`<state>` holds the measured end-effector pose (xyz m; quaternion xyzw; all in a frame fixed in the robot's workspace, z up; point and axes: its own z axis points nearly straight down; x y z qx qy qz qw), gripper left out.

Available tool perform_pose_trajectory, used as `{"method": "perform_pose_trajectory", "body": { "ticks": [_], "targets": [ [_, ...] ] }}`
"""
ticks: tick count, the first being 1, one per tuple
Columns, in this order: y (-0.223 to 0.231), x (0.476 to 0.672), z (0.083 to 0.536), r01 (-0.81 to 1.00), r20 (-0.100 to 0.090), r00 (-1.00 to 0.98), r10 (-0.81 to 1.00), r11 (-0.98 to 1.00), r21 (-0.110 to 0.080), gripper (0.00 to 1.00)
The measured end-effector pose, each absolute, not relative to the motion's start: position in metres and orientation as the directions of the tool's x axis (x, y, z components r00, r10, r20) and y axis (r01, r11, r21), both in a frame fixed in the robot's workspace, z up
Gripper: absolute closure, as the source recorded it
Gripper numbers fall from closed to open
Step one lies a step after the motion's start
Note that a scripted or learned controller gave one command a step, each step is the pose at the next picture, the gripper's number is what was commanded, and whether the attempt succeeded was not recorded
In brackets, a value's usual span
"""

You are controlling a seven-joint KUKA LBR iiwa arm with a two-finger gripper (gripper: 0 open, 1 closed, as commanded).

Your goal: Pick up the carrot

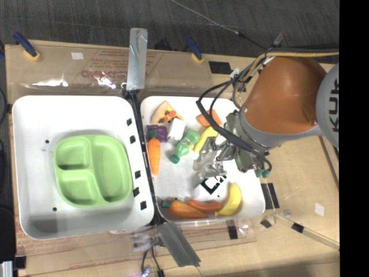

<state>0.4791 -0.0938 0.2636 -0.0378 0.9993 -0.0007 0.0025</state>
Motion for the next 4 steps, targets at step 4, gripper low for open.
{"method": "perform_pose_trajectory", "body": {
  "ticks": [4],
  "targets": [
    [-0.109, 0.488, 0.281, -0.640, -0.003, -0.769, -0.640, 0.769, -0.004, 1.00]
  ]
}}
